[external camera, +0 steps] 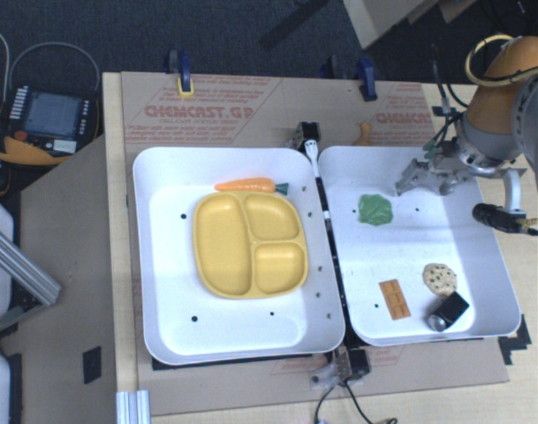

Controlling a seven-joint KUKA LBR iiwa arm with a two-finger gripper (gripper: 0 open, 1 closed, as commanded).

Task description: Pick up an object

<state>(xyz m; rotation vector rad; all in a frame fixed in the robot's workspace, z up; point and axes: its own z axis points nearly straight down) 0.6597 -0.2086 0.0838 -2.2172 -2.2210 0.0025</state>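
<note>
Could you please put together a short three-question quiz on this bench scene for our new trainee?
1. True or false: the carrot lies inside the yellow divided plate.
2. Which bin holds the cookie: left or right?
3. Which item lies nearest the tool: A) green leafy piece, B) cookie, C) brown cracker?

Key: 1. False, it lies just beyond the plate's far rim. 2. Right. 3. A.
</note>
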